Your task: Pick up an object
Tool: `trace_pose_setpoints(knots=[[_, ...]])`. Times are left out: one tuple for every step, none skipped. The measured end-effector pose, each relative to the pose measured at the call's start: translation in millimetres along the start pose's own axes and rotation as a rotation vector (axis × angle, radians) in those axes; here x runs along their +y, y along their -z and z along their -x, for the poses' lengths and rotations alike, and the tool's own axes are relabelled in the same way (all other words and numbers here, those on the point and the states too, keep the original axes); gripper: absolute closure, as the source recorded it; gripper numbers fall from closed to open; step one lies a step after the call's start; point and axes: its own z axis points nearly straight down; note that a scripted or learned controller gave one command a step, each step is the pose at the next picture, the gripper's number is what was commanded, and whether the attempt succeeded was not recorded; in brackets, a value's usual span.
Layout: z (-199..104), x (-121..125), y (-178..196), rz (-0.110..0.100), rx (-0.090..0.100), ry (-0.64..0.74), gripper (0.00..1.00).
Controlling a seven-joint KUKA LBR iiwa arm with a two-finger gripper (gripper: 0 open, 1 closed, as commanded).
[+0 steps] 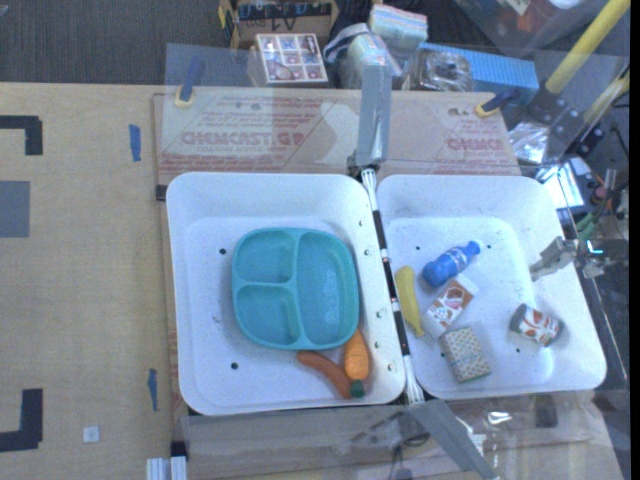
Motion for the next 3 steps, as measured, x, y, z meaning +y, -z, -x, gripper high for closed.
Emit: trace_pose_setpoints(knots=[[-87.7,-17.1,-37.8,0.000,0.000,0.020,0.00],[-112.8,17.5,-102.3,0.002,-0.001,-0.068,0.00],[-112.1,17.6,-92.7,0.003,-0.002,-0.069,1.00]])
